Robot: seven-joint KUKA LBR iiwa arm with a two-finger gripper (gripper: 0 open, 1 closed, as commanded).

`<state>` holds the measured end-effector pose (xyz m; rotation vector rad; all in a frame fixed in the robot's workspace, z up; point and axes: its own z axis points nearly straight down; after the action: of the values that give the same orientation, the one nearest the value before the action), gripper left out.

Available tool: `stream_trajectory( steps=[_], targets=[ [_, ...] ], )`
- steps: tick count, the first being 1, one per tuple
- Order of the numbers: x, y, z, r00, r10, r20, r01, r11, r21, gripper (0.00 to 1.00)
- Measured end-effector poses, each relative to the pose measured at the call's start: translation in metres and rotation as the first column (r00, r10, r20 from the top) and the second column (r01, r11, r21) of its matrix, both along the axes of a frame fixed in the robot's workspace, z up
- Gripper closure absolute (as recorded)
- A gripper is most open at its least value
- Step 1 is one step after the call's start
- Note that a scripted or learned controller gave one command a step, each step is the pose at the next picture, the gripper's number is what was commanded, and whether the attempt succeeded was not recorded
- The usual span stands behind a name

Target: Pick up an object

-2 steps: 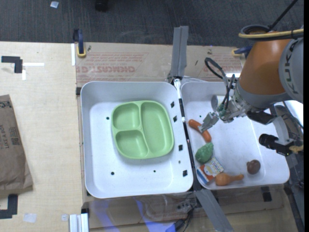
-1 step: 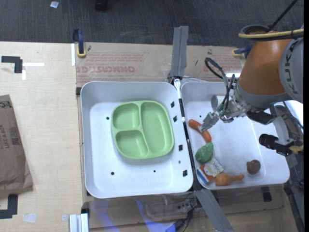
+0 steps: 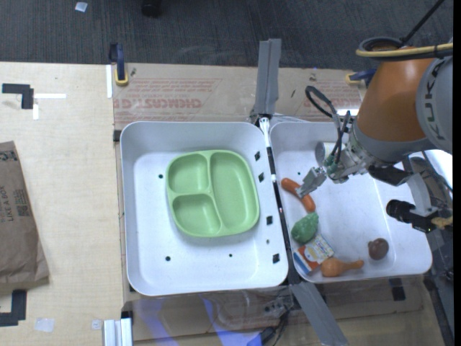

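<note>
My gripper (image 3: 312,182) hangs low over the left part of the right bin (image 3: 403,193), just above and to the right of a small orange carrot-like piece (image 3: 298,193). Its tip is close to that piece, and I see nothing held in it. Below lie a green leafy lump (image 3: 305,228), a white and orange packet (image 3: 315,252), an orange carrot-shaped toy (image 3: 341,267) and a brown ball (image 3: 378,249).
The left bin (image 3: 137,215) holds a green three-part plate (image 3: 213,192). A grey divider (image 3: 272,186) with black clips runs between the bins. The arm's orange band (image 3: 392,99) and black cables overhang the right bin's far side. A brown paper bag (image 3: 18,215) lies at far left.
</note>
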<state>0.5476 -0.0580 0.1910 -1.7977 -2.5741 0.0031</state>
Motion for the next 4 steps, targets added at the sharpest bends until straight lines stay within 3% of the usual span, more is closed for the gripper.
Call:
stream_trajectory(
  steps=[1, 2, 3, 4],
  targets=[
    [-0.007, -0.05, -0.099, 0.996, -0.086, 0.003, 0.086, 0.996, 0.0, 0.0],
    [0.048, -0.047, -0.099, 0.996, 0.086, 0.004, -0.086, 0.996, -0.001, 0.0],
    [0.082, -0.07, -0.101, 0.99, 0.142, -0.005, -0.142, 0.99, 0.001, 0.0],
    [0.083, -0.046, -0.102, 0.985, 0.173, -0.012, -0.173, 0.985, 0.003, 0.0]
  ],
)
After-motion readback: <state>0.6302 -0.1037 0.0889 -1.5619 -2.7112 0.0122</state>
